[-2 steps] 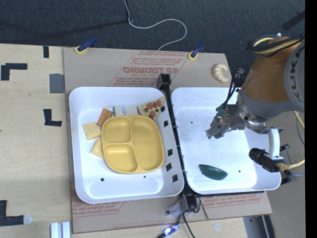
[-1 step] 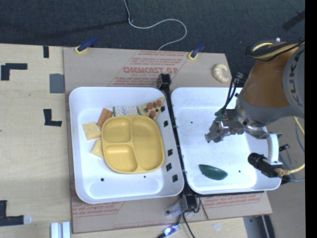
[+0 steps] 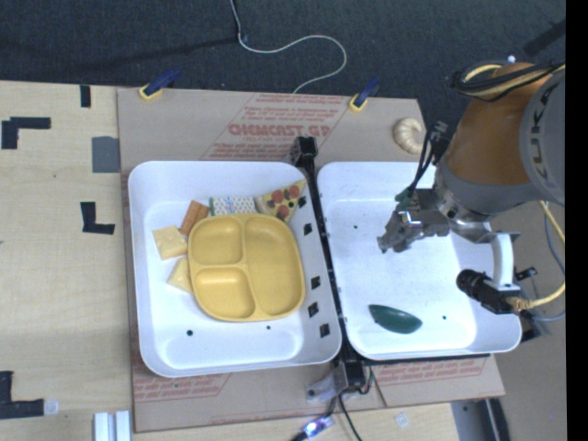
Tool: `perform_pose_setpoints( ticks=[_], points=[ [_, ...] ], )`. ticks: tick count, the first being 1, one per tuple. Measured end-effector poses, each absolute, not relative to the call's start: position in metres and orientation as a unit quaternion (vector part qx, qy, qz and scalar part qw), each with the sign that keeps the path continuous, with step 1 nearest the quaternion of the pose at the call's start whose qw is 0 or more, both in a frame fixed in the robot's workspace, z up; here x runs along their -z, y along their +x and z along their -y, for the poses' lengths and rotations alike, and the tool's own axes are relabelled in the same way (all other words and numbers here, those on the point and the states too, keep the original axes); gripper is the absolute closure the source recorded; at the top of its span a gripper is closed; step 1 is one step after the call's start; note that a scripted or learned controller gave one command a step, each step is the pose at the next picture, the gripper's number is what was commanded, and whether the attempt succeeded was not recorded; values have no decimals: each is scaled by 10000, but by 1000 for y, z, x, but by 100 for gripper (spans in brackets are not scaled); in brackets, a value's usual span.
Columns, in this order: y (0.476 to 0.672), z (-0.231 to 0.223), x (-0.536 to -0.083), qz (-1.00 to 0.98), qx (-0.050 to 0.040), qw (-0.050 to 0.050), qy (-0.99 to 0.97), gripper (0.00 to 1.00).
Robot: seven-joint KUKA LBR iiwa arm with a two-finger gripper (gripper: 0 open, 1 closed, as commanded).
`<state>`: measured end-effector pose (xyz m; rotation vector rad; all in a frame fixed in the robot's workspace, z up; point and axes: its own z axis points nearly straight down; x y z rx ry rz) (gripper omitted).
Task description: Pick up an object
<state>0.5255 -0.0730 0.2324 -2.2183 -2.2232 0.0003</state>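
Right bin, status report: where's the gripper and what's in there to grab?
Gripper over right bin, nothing seen between fingers. Dark green object lies apart near front wall, untouched. Yellow divided plate in left bin, not in the way.

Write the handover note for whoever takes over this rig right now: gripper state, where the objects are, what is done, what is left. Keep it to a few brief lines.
Gripper: hangs over the upper middle of the right bin; nothing seen between its fingers; open or shut cannot be told.
Right bin: one dark green object lies near the front edge, apart from the gripper.
Left bin: a yellow divided plate lies in the middle, with small tan pieces at its left and a patterned piece behind it.
Done: no pick so far.
Left: grasp one object and lift it; the green one is nearest.
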Motion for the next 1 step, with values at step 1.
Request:
perform_pose_setpoints(
  ticks=[1],
  points=[
    [523, 71, -233, 7078, -6, 12, -7064, 100]
  ],
)
